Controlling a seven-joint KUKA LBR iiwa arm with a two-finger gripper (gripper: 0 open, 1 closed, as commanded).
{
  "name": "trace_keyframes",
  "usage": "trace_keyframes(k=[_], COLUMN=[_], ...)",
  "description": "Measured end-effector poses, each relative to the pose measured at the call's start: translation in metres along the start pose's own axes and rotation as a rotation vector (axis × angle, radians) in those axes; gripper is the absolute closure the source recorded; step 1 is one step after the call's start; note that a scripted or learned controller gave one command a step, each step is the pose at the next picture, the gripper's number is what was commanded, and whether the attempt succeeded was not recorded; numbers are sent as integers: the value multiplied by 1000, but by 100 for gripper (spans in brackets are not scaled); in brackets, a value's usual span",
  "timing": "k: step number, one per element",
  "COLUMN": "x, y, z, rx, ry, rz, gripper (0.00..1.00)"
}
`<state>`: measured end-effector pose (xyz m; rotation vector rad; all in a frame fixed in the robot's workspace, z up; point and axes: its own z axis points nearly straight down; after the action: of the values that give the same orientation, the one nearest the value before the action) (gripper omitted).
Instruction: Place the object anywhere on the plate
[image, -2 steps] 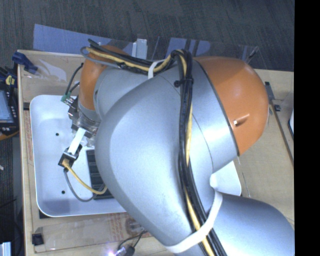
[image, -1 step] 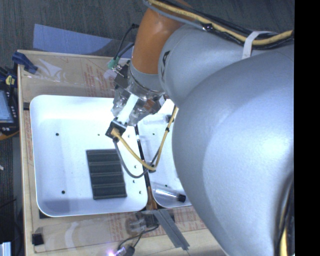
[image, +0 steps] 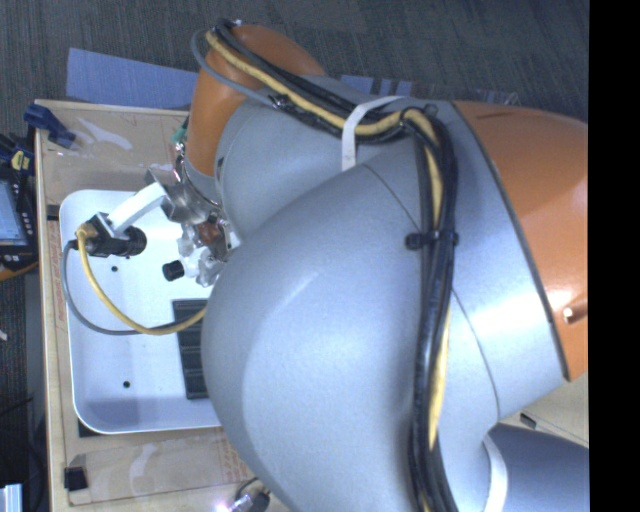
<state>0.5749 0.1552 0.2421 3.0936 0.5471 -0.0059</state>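
Mostly, the grey arm (image: 380, 330) blocks the scene — its bulk covers the right and centre, with an orange band (image: 225, 95) above the wrist and a black-and-yellow cable bundle (image: 320, 100) strapped along it. The gripper (image: 200, 245) hangs over the white bin (image: 100, 400) at the left (whether it is open or closed, and whether it has hold of anything, I cannot tell). A yellow cable (image: 110, 315) loops across the bin floor from a black fitting (image: 115, 240). A dark ribbed patch (image: 190, 350) lies just beside the arm's edge — the object and plate cannot be made out.
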Motion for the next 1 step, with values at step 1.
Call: trace_keyframes(k=[1], x=[-81], y=[68], z=[18], rx=[4], ry=[-3], rz=[144], gripper=[100])
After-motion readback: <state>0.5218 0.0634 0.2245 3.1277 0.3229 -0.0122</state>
